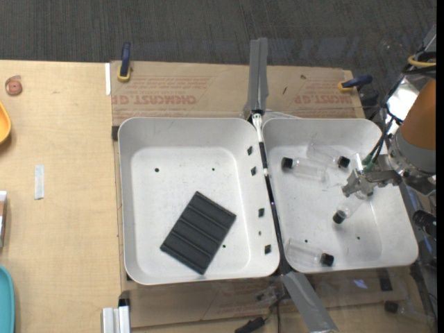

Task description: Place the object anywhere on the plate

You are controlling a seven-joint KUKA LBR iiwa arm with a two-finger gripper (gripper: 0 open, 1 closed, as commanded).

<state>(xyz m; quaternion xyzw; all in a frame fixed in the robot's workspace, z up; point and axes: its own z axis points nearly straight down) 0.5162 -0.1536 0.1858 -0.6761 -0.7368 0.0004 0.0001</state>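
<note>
Currently, relative to the black ribbed plate (199,232): clear vial with black cap (344,211), well right, under my gripper (359,189). Grip state: cannot tell. Handling, judged: light, slippery, rolls; grasp mid-body.

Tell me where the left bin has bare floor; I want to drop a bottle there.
Left bin: bare along the back wall and left wall, round the black plate, which lies tilted toward the front. Right bin is crowded: clear bottles are scattered across it, with the gripper over them.
</note>
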